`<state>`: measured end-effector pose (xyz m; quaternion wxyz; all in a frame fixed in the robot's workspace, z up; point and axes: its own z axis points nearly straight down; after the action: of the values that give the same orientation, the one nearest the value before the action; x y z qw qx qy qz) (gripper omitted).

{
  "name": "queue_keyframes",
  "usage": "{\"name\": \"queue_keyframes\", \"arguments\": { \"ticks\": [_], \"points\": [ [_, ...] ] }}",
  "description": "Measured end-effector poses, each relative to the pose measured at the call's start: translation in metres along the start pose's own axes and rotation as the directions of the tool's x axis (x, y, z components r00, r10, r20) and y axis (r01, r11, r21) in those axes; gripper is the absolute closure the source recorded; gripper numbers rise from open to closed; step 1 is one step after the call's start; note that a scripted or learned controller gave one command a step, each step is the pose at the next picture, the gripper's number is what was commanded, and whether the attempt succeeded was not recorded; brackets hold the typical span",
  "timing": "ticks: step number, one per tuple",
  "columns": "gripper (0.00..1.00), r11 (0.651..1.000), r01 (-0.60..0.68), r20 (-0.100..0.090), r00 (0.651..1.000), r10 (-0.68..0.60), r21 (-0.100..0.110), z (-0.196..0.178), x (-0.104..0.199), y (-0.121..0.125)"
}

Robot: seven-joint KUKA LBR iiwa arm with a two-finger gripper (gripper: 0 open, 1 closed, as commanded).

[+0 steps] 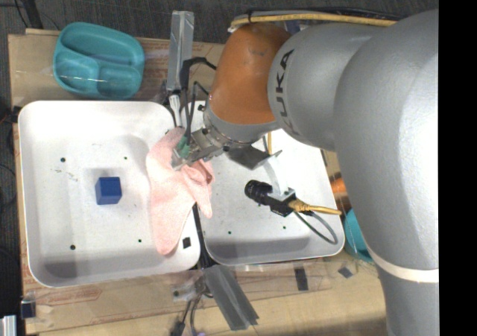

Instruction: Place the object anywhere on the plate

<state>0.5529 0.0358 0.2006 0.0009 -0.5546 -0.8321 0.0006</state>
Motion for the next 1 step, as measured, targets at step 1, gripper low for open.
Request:
{"name": "queue_keyframes", "arguments": {
  "ticks": [1],
  "points": [
    [1.00,0.999,-0.053,0.001,0.999,0.053,-0.001,-0.0052,0.0432,0.0352]
  ]
}}
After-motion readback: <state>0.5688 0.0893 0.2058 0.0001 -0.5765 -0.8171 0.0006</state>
